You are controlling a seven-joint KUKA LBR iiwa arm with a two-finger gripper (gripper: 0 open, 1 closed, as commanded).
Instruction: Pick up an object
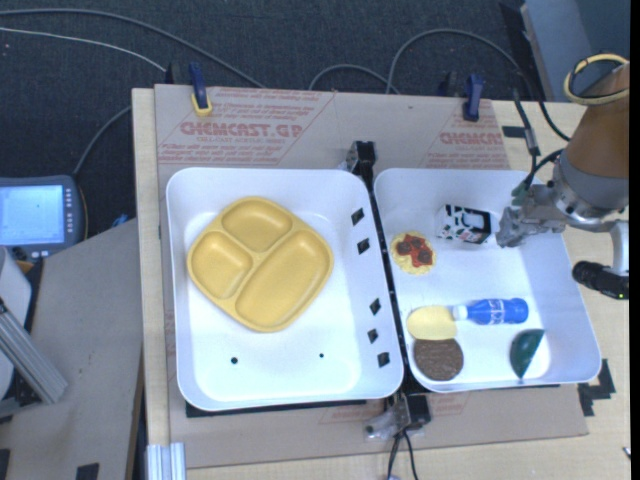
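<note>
We find the gripper (512,226) low over the upper right part of the right-hand shallow white bin (575,368), just beside the small black-and-white patterned object (466,224), which lies near the bin's upper middle; we take this as the likeliest target, though the task names none. We cannot tell whether the gripper is spread or pressed together, and nothing is visibly held. The black-and-white object is compact, with its longer side running roughly left to right in the view and slightly tilted; its facing we cannot determine. The blue plastic bottle with a white cap (492,312), lower in the same bin, has a clear long axis running left to right, cap end towards the yellow rounded toy piece (431,321) that it nearly touches. Risks, in our judgement: a descent beside rather than over the patterned object would nudge it towards the round red-and-tan toy food item (413,252) instead of seizing it; a closure along its longer side may fail to span it. The bottle would likely roll if pinched off-centre. The brown round disc (438,359) and dark green leaf-shaped piece (526,351) sit near the bin's lower edge, well apart from the gripper. The left bin (200,368) carries a yellow divided plastic tray (260,263).
</note>
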